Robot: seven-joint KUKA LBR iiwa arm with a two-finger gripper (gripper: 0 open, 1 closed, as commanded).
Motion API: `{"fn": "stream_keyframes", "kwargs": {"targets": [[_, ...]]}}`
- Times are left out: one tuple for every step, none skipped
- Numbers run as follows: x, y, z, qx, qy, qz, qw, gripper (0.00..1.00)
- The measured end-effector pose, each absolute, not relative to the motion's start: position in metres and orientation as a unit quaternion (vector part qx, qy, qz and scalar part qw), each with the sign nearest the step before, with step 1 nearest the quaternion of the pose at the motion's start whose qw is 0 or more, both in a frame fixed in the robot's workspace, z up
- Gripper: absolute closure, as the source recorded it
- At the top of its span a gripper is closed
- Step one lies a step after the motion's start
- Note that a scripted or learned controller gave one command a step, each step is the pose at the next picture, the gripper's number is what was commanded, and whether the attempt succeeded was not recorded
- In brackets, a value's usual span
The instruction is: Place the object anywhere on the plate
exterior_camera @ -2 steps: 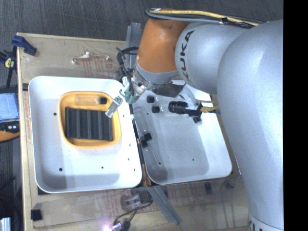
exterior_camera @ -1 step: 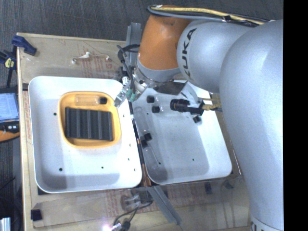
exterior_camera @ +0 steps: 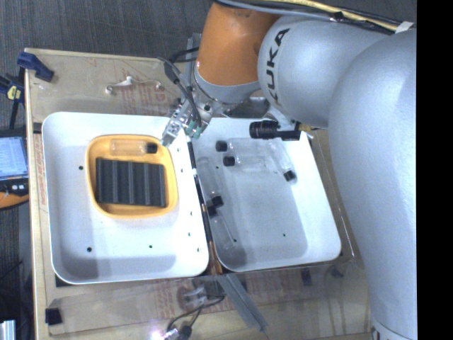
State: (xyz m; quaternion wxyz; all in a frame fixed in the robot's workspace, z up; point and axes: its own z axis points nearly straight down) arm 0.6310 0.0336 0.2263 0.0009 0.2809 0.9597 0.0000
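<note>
Dark ribbed object (exterior_camera: 133, 183) lies flat on the yellow plate (exterior_camera: 92, 163), covering most of the plate's centre and lower part. The plate's rim shows on all sides of it. A small clear item with a black spot (exterior_camera: 141, 147) rests on the plate's upper edge, just beside the ribbed object. The plate sits in the left white bin (exterior_camera: 64, 246) on the desk (exterior_camera: 92, 76).

The end effector (exterior_camera: 181, 126) is positioned over the upper end of the divide between the two bins, near the plate's upper right corner and apart from the ribbed object. Its degree of opening cannot be determined, and nothing is visibly held.

The right white bin (exterior_camera: 311, 225) contains a clear plastic item with black parts (exterior_camera: 258, 158) and a small black piece (exterior_camera: 214, 202).
</note>
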Motion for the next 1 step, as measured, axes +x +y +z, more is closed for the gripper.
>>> {"fn": "stream_keyframes", "kwargs": {"targets": [[0.631,0.0333,0.2263,0.281,0.96,-0.0001,0.001,0.0]]}}
